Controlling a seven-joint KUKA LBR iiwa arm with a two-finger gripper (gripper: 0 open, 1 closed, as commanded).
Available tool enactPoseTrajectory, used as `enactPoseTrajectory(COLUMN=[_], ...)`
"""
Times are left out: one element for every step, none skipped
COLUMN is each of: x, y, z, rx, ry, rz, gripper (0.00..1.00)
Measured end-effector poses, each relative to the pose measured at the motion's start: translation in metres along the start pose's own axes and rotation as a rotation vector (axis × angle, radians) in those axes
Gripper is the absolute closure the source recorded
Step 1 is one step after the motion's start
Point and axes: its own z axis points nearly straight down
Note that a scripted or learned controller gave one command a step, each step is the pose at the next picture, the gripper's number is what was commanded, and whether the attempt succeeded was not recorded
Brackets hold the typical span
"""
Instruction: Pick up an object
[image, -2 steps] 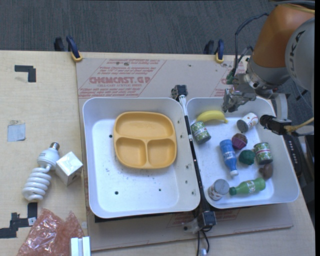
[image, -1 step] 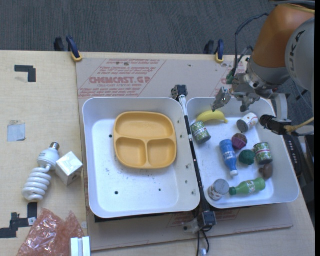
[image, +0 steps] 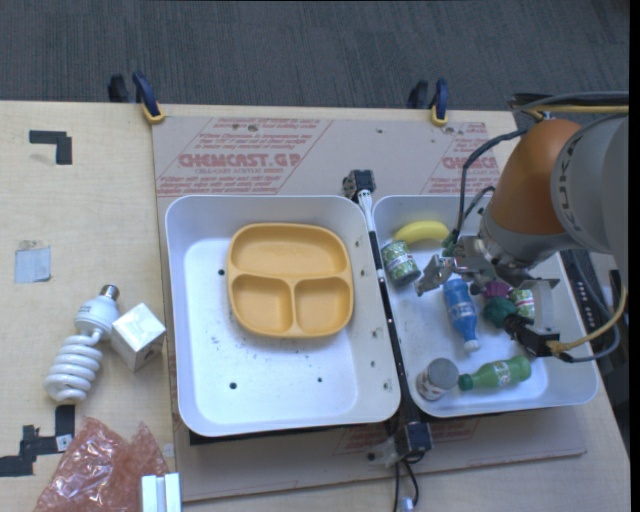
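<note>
The right bin (image: 575, 388) holds a yellow banana (image: 420, 233), a small green can (image: 400, 262), a blue bottle (image: 461, 313) lying on its side, a green bottle (image: 497, 374) and a grey round can (image: 436, 378). A dark green and purple item (image: 497, 305) lies by the blue bottle. My gripper (image: 445, 268) hangs low in this bin, just above the blue bottle's upper end and right of the green can. The wrist hides what sits under it. I see nothing lifted.
A yellow divided tray (image: 291, 278) lies in the left bin (image: 180, 300). On the bench to the left rest a spiral light bulb (image: 80, 350), a white cube (image: 138, 333) and a red mesh bag (image: 95, 470). Cables run along the right bin's right side.
</note>
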Motion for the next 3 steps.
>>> enactPoseTrajectory(x=[-0.051, -0.047, -0.047], y=[-0.108, -0.051, -0.05], z=[-0.02, 0.002, -0.008], rx=[-0.001, -0.002, -0.004], ry=[0.0, 0.0, -0.001], rz=[0.0, -0.001, 0.0], gripper=[0.0, 0.0, 1.0])
